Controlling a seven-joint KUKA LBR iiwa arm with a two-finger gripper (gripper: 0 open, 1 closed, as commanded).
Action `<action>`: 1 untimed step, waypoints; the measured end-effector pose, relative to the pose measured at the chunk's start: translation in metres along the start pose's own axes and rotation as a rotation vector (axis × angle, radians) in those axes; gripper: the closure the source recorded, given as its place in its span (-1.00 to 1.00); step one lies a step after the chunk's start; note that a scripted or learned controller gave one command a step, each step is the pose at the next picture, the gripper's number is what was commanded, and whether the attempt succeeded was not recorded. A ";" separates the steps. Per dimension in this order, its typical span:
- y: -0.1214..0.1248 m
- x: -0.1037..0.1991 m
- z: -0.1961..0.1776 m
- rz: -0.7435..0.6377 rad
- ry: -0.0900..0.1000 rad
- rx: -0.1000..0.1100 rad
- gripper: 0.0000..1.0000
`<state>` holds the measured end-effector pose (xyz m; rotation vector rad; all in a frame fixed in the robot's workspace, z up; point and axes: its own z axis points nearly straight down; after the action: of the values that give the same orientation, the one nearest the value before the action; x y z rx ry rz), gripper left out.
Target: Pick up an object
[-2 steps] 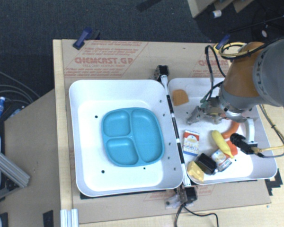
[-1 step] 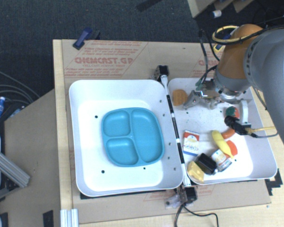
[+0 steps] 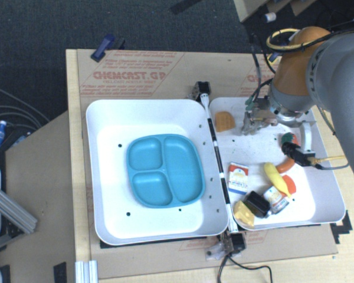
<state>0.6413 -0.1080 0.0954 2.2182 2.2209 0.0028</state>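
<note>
Dark grey carpeted floor (image 3: 59, 16) around bench, bench top (image 3: 135, 75) covered with brown printed cardboard, black cables (image 3: 12, 108) trailed at left, aluminium rail (image 3: 9, 208) lay at lower left, lighting even.

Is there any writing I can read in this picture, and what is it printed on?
"CHEMCAST GP": red print on the brown board beneath the bins; it repeats at the upper right, too faint to read.
Small carton, red and blue: print too small to read.
Small can: label too blurred to read.
</note>
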 end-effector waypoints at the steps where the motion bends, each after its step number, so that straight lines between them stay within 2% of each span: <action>1: 0.000 0.000 0.000 0.000 0.000 0.001 -1.00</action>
<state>0.6411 -0.1080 0.0950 2.2186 2.2213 0.0019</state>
